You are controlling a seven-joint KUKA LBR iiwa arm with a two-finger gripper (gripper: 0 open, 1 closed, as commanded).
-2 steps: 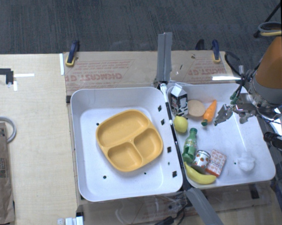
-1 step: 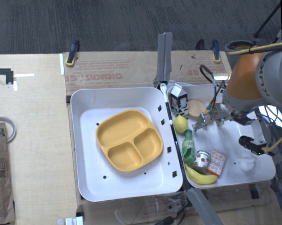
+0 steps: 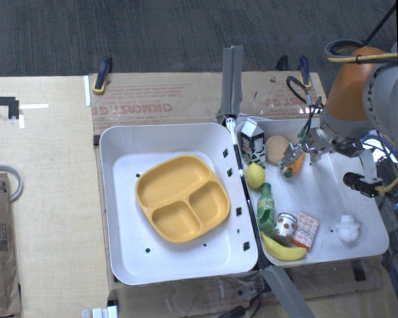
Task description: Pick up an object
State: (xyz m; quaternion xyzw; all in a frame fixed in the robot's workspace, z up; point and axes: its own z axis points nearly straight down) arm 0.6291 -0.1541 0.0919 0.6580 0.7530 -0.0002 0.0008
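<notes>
While the arm (image 3: 364, 92) reaches in from the right, the claw (image 3: 297, 154) sits low in the far part of the right bin (image 3: 332, 202), its fingers closed about a small orange carrot-like piece (image 3: 293, 163) with a green tip; whether that piece is lifted clear of the bin floor cannot be told.

Right bin, other contents: black-and-white carton (image 3: 252, 141), tan round object (image 3: 276, 149) just left of the claw, lemon (image 3: 254, 176), green bottle (image 3: 265, 206), small can (image 3: 285, 225), patterned packet (image 3: 306, 229), banana (image 3: 282, 248) at the near edge, white lump (image 3: 347, 229) at the near right.

Left bin (image 3: 122, 211): yellow divided tray (image 3: 181, 198).

Step judged in hand: the grasp. Next move calls for a straight upward lift, steering clear of the tan round object and the carton, with the grip kept firm on a small, tapered item that could slip.
</notes>
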